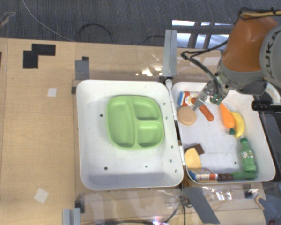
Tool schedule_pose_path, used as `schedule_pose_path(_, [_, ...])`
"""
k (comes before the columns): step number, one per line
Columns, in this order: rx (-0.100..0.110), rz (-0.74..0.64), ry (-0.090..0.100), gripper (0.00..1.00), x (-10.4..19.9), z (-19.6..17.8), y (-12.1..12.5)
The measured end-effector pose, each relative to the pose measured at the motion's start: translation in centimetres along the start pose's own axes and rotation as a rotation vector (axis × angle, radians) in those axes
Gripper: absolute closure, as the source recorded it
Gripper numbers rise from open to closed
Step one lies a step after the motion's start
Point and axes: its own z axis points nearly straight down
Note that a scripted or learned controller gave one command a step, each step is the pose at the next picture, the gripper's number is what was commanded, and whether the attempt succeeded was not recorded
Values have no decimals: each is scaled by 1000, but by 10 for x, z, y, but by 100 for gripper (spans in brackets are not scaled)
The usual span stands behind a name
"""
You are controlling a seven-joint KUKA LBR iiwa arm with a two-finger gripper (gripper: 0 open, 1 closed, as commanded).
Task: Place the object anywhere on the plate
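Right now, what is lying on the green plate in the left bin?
Nothing visible: all three compartments of the green plate show bare. The toys lie in the right bin, where the gripper hovers.

Pale wooden worktop (33, 139) with black markers (37, 54), beyond it dark grey carpet floor (107, 8) crossed by a thin cable (42, 18).

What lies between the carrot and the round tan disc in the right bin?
In the camera view, a small red sausage lies between the carrot and the round tan disc, with the gripper just above it.
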Motion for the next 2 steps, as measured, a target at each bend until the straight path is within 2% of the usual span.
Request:
schedule_pose_path(1, [-2, 30, 7, 100, 98, 11, 51])
schedule_pose_path(2, [-1, 38, 4, 0, 94, 11, 47])
